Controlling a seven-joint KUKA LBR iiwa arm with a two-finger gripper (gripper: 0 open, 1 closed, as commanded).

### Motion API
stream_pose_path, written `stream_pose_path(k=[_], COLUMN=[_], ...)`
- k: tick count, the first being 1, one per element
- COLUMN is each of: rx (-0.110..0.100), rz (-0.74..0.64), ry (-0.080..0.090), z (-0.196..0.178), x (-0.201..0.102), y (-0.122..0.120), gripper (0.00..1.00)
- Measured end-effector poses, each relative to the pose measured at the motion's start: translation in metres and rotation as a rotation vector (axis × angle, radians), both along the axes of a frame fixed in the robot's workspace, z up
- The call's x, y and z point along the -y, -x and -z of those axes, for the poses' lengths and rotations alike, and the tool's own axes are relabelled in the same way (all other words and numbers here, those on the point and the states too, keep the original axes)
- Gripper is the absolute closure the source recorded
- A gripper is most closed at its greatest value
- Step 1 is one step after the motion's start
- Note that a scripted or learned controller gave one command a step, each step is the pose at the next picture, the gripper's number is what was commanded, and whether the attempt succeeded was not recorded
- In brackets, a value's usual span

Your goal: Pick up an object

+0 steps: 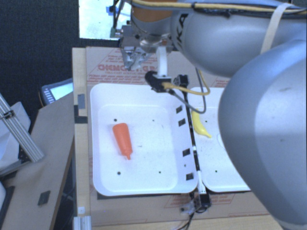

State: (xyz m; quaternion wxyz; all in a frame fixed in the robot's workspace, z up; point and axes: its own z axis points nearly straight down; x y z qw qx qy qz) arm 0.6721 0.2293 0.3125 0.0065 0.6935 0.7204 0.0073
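Note:
An orange carrot-shaped object point(123, 139) lies in the left white bin point(103, 104), left of its middle, narrow end toward the front. A yellow banana-like object point(199, 126) rests in the right bin point(216, 176) against the divider, partly hidden by the arm. My gripper point(135, 63) hangs high over the far edge of the left bin, well behind the carrot. It is open, with nothing between its fingers.
The big grey arm covers the right bin's far and right parts. A black cable fitting point(156, 80) with yellow wire dangles over the left bin's far right corner. Black clips line the divider point(188, 143). A cardboard sheet point(103, 63) lies under the bins.

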Motion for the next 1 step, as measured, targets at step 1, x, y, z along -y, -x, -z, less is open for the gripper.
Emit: stream_pose_path(k=[1], rx=[0.000], rz=[-0.001], ry=[0.000], z=[0.0005], x=[-0.0001], y=[0.0001], gripper=[0.00])
